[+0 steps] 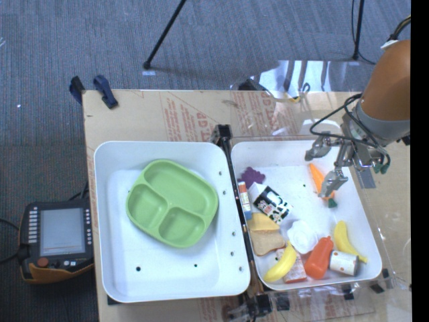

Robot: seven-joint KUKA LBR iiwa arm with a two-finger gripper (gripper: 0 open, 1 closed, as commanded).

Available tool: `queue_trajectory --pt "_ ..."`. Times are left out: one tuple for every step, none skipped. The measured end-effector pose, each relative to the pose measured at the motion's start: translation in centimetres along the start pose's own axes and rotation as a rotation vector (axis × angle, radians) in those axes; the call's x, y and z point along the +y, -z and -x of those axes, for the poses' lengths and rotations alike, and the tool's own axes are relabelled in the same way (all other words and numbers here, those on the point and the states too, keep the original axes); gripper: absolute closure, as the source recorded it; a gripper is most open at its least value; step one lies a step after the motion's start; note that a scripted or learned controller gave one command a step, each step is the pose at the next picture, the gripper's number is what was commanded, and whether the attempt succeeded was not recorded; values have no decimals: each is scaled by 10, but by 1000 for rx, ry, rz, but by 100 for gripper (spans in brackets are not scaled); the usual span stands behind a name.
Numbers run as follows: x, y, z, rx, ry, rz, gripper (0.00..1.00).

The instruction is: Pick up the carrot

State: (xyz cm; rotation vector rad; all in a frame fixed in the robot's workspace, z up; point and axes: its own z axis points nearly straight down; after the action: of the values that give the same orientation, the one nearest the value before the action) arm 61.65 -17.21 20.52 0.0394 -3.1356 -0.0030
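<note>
Gripper [333, 182] sits right over the carrot [316, 176] near the right bin's [371, 230] far edge — whether it's clenched or released, I cannot tell. Risk here — the slim carrot rolling aside, slipping the pinch.

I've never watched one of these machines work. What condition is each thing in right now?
Carrot: lying in the right bin, beside the gripper, not lifted.
Green plate: flat in the left bin, nothing on it.
Red bottle: lying on its side.
Handheld screen: dim.
</note>
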Motion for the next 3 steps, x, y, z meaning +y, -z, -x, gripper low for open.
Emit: queue_trajectory --pt "-37 -110 26 3 -177 3 0" --pt "-35 -93 32 -15 -172 1 100" --pt "-34 -119 -46 -6 28 0 100"
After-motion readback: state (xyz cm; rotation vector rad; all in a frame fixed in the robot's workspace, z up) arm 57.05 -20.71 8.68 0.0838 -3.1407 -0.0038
